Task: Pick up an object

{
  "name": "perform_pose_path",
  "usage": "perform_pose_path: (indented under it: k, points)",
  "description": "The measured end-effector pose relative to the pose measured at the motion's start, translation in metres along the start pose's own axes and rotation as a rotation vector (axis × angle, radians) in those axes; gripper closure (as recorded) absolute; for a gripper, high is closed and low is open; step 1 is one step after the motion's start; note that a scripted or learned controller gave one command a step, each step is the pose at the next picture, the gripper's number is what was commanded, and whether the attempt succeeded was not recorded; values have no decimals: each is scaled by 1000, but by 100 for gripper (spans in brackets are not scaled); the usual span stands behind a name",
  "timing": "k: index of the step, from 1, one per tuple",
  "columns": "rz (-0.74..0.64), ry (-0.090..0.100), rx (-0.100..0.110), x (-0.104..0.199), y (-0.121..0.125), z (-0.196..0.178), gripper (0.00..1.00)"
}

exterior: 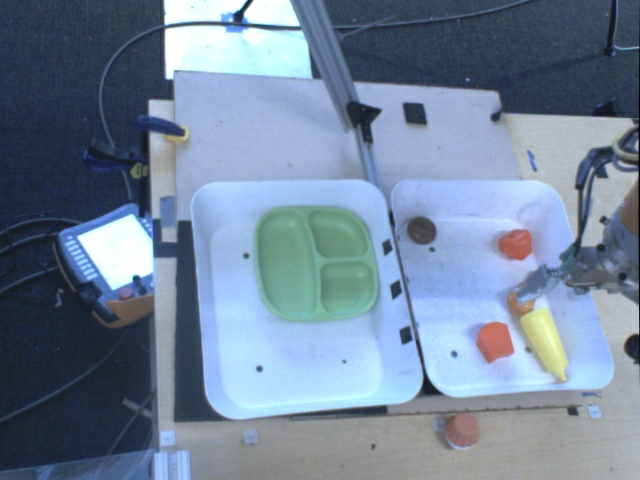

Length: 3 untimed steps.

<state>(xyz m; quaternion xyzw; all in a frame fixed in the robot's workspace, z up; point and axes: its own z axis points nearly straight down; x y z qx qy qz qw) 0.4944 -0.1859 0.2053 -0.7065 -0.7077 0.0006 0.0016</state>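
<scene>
The gripper (532, 290) hovers touching the yellow bottle's (546, 340) upper end; I cannot tell its state. The bottle looks light, smooth; grasp mid-body.

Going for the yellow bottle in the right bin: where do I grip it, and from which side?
Probably across the middle of the yellow bottle, from above. It lies flat, pointing toward the bin's near-right corner, so close across its narrow width. The gripper already sits at its orange end.
</scene>
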Motion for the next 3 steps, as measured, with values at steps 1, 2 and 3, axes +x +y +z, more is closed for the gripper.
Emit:
perform_pose_path:
  k: [1,2,3]
  points:
    - [1,0,1,-7,-6,58,0]
    - [1,0,-1,1,-2,104,0]
    - [2,-3,-7,0,-1,91,100]
